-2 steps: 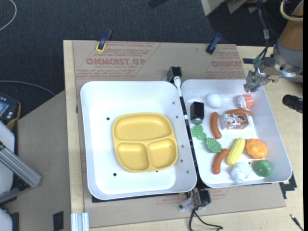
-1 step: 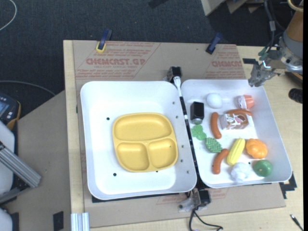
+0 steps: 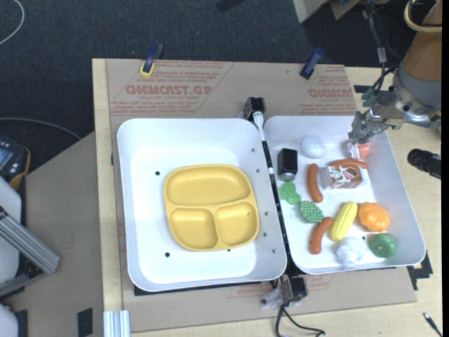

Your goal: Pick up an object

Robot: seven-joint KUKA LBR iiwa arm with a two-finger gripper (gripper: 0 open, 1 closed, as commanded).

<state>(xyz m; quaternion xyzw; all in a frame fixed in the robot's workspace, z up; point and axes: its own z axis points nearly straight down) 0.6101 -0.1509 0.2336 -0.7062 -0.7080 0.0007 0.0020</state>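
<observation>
The left bin (image 3: 133,188) holds a yellow divided tray (image 3: 210,206). The right bin (image 3: 403,188) carries toy food: sausages, corn (image 3: 344,220), an orange (image 3: 373,216). Near its upper right, the jaws (image 3: 360,144) grasp a small reddish piece (image 3: 359,150).

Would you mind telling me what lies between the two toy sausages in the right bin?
In the camera view, a green knobbly toy lies between the upper sausage and the lower sausage.

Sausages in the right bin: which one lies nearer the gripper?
The upper sausage, lying beside the packaged item, is nearer the gripper. The other sausage sits lower, next to the corn.
</observation>
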